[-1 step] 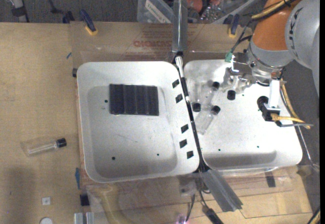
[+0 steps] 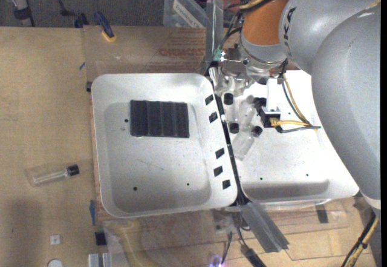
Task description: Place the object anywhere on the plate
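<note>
Plate (image 2: 160,118): dark ribbed slab, lay flat in left bin (image 2: 121,199).
Object (image 2: 243,141): apparently a clear vial, lay in right bin (image 2: 290,181) near the divider.
Gripper (image 2: 242,115): hovered over vial; jaws' state could not be told.
Advice: centre squarely over vial before closing.

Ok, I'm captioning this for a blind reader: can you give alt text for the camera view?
A grey arm with an orange band reaches from the right, its gripper low over the right bin near the divider. The left bin holds a dark ribbed rectangular plate. A small clear vial lies on the bench left of the bins.
</note>
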`<control>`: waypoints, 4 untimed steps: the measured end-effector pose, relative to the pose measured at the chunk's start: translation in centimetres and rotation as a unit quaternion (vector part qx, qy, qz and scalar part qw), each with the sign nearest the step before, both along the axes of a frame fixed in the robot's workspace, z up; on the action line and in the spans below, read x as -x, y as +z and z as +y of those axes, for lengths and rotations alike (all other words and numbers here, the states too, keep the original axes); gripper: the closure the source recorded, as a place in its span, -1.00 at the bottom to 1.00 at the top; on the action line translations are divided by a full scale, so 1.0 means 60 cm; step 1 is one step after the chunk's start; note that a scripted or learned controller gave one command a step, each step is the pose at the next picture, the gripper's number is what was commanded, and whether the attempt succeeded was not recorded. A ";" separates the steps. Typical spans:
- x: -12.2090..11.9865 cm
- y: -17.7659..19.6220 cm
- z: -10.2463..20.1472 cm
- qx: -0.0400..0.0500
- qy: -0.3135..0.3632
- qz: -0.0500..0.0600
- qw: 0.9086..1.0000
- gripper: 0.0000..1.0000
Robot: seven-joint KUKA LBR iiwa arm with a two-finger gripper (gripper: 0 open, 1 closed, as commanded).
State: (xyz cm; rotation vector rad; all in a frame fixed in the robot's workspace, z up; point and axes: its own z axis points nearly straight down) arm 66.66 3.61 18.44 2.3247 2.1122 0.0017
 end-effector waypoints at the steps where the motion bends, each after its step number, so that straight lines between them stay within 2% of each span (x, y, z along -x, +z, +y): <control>1: 0.053 -0.038 0.102 0.000 -0.057 0.003 0.998 1.00; 2: 0.139 -0.025 0.251 0.000 -0.188 0.003 0.982 1.00; 3: 0.066 -0.044 0.316 0.000 -0.093 0.000 0.996 1.00; 4: 0.002 0.018 0.318 0.000 -0.241 0.001 0.970 1.00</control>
